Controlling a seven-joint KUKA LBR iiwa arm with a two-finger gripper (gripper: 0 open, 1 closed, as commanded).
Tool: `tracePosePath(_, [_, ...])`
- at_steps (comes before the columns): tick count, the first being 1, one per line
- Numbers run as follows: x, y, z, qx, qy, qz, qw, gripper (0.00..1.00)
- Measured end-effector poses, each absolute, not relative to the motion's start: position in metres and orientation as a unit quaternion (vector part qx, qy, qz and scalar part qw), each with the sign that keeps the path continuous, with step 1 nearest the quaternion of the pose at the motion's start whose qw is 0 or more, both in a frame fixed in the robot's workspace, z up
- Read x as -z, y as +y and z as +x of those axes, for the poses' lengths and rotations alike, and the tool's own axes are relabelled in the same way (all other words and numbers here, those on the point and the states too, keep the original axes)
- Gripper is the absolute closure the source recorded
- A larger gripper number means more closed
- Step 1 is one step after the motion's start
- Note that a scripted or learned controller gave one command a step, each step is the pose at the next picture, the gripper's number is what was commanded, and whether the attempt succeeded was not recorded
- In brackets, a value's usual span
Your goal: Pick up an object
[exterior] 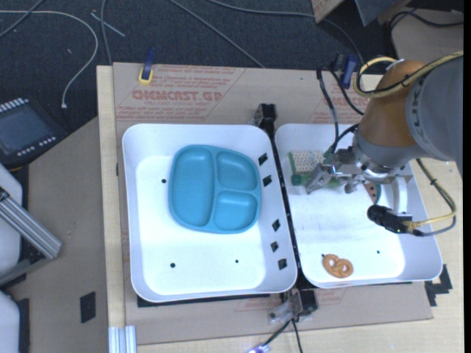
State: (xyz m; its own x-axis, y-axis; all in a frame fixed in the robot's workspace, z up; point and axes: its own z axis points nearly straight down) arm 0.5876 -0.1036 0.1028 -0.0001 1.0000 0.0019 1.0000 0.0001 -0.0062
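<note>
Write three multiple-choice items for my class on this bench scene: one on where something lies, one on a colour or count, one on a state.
1. Where does the pretzel lie?
A. On the blue plate
B. Near the front edge of the right bin
C. On the floor

2. How many compartments does the blue plate have?
A. Three
B. One
C. Six

3. How does the blue plate sit?
A. Tilted against the bin wall
B. Upside down
C. Flat in the left bin, compartments facing up

Answers:
1 B, the pretzel rests on the right bin's white floor near its front edge.
2 A, ridges split the plate into one large section and two smaller ones.
3 C, its hollows face the camera and it lies level.
</note>
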Motion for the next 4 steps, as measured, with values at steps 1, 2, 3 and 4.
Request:
tracePosePath(1, [-0.084, -0.103, 0.587, -0.0008, -0.707, -0.707, 0.002, 0.0])
tracePosePath(2, [-0.096, -0.103, 0.588, 0.0003, -0.707, -0.707, 0.002, 1.0])
tracePosePath(3, [-0.16, -0.098, 0.59, 0.0021, -0.708, -0.707, -0.002, 1.0])
tracePosePath(4, [-0.205, -0.098, 0.592, 0.0021, -0.708, -0.707, -0.002, 1.0])
